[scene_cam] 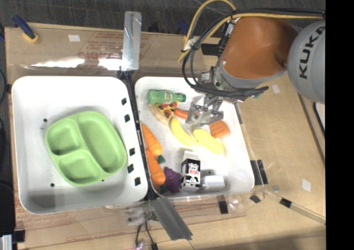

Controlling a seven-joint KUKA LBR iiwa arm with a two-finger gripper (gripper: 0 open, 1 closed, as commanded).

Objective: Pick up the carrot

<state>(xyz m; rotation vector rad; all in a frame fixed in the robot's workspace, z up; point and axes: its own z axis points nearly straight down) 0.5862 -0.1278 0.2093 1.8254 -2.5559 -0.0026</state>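
While arm reaches from right, gripper (202,115) over banana (191,135), openness unclear, carrot (151,139) apart.

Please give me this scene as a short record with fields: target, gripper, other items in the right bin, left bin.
target: long orange carrot, lying along the right bin's left wall
gripper: grey two-finger gripper, over the yellow bananas, apart from the carrot
other items: green bottle, pizza slice, purple grapes, small milk carton
left bin: green divided plate
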